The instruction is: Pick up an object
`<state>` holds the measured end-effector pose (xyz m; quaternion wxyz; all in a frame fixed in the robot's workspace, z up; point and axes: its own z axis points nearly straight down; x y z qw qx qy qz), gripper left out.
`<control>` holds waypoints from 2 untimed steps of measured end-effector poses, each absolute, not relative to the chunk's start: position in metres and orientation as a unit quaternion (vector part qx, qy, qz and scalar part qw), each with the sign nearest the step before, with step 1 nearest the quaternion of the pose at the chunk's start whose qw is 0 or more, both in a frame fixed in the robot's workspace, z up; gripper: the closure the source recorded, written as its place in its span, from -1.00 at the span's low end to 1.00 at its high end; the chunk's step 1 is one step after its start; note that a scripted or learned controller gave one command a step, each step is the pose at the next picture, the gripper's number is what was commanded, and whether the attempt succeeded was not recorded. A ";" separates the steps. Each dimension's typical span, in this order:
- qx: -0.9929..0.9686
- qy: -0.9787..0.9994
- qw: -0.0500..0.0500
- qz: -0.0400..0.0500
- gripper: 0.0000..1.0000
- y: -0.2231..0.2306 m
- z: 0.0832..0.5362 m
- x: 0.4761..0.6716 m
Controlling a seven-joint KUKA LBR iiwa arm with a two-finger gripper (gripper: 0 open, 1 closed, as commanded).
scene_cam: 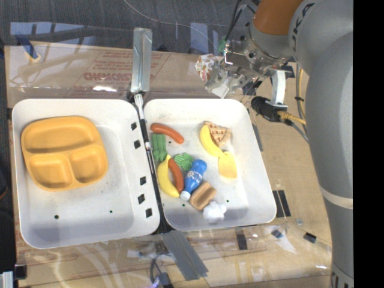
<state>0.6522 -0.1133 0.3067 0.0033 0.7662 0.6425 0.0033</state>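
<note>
Wooden bench (dark carpet behind)

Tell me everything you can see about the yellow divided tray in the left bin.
The yellow divided tray is a rounded, matte, plastic-looking plate in mustard yellow with a raised rim. Ridges split it into three compartments: one long one across the far side and two smaller ones nearer the camera. All three look bare. It lies flat, right side up, slightly turned, on the floor of the left bin, toward its far left corner. Nothing but the bin touches it.

overhead cam, slanted down, both bins
</note>
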 end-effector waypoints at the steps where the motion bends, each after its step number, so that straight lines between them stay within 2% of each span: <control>1: 0.788 0.616 -0.001 0.001 1.00 -0.054 0.341 0.655; 2: 0.780 0.626 -0.003 -0.004 1.00 -0.025 0.245 0.607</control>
